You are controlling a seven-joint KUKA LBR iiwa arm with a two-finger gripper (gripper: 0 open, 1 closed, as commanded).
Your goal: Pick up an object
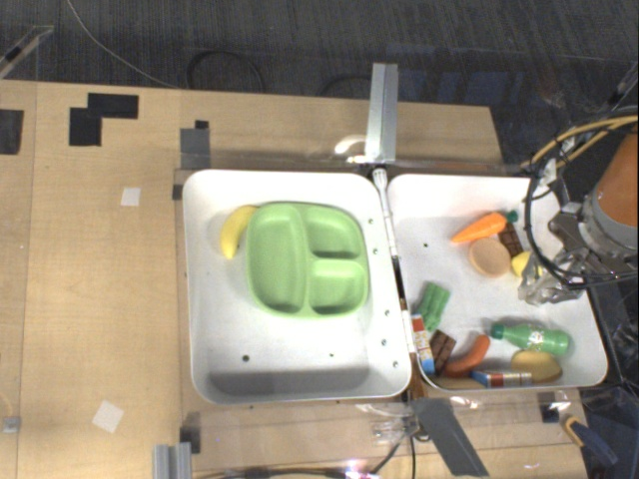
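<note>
The right bin point(439, 203) holds an orange carrot point(481, 228), a tan round piece point(490, 257), a small yellow piece point(520, 262), a green bottle point(531, 339), a green cylinder point(432, 304), a red sausage point(469, 357) and a tan oval piece point(536, 366). My gripper point(542, 287) hangs low over the right side of this bin, just right of the yellow piece and above the green bottle. I see nothing clearly held in it. The grey arm point(611, 208) comes in from the right.
The left bin point(215, 357) holds a green compartment plate point(305, 257) with a yellow banana point(234, 232) at its left edge. A metal post point(382, 113) stands behind the wall between the bins. Cables point(559, 153) loop near the arm.
</note>
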